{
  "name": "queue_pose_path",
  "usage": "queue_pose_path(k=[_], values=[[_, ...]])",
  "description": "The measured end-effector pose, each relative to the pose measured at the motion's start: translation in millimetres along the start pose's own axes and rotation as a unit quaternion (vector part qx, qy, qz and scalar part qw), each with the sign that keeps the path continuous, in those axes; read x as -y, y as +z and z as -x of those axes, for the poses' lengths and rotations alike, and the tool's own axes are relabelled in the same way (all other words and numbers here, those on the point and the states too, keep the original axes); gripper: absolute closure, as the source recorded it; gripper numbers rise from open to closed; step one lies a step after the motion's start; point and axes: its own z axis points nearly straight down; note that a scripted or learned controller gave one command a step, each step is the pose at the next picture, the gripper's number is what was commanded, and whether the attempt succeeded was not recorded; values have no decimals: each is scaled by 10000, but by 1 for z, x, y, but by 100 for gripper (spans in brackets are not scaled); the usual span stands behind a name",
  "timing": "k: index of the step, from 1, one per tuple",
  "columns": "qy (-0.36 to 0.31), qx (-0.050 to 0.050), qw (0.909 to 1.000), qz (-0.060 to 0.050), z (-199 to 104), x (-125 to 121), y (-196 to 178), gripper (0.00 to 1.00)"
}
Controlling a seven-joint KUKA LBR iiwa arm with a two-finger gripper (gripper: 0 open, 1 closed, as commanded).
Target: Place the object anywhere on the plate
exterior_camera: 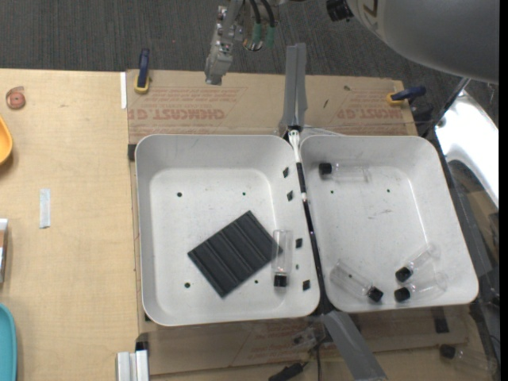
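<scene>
Your pincer (pixel 216 70) hangs high behind the left bin (pixel 159 213), whether spread or pressed together I cannot tell, while the vial (pixel 279 259) lies beside the dark ribbed plate (pixel 232 253), not on it.

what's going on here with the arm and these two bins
A robot arm reaches in from the right, and its gripper hangs high above the back edge of the left bin, with nothing between its fingers. In that bin a dark ridged plate lies flat, with one clear vial against its right edge, partly on it. The right bin holds several more clear vials with black caps: one near the back and a cluster at the front.
</scene>
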Motion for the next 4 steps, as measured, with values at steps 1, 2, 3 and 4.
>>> queue_pose_path(k=[1, 2, 3, 4], values=[[-895, 4, 9960, 4, 5, -1, -1, 100], [-1353, 10, 9908, 5, 10, -2, -1, 100], [-2780, 13, 9606, 13, 10, -2, -2, 100], [-4429, 17, 8966, 15, 10, -2, -2, 100]])
